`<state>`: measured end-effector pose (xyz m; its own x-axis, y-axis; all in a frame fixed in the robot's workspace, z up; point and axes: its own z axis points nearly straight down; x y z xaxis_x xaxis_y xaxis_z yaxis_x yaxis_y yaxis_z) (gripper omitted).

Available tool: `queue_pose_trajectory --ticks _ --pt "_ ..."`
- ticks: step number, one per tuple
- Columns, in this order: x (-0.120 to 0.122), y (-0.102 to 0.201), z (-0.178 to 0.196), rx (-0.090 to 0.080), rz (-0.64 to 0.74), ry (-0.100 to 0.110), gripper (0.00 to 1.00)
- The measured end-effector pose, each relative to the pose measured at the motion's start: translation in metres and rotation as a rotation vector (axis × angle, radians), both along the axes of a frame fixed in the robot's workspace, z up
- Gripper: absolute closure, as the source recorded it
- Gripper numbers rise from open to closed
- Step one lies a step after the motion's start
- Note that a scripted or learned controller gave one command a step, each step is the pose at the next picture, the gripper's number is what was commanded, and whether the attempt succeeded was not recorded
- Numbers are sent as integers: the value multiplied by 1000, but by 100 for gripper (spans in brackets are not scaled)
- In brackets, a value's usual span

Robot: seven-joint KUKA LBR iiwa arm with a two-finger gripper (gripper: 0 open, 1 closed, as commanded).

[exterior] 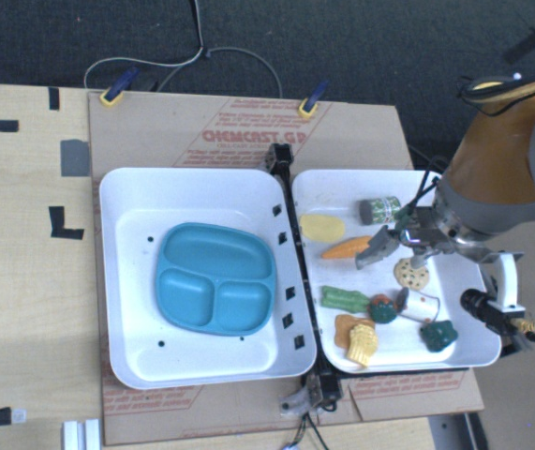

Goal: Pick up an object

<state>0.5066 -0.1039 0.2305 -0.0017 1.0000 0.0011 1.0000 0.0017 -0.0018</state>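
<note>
The right bin (454, 354) holds several small toy foods. An orange carrot (345, 248) lies near its left side, below a pale yellow piece (322, 227). A grey-green can (379, 210) lies further back. My gripper (376, 248) hangs low over the bin, just right of the carrot's tip and left of a speckled cookie (412, 273). I see nothing lifted by it. At the front lie a green pickle (344, 299), a dark green and red piece (382, 309), a white cylinder (421, 305), a yellow corn cob (363, 343) and a green broccoli (438, 335).
The left bin (122, 204) holds a blue divided plate (216, 277). A black divider (290, 242) runs between the bins. The grey and orange arm (497, 172) covers the right bin's back right corner. Cables and clamps lie behind the bins.
</note>
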Motion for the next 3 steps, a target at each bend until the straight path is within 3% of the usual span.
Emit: queue_pose_trajectory --ticks 1,2,3 --pt "68 -35 -147 -4 0 -2 0" --pt "160 0 -146 8 1 28 0" --pt "159 4 -146 1 -4 18 0"
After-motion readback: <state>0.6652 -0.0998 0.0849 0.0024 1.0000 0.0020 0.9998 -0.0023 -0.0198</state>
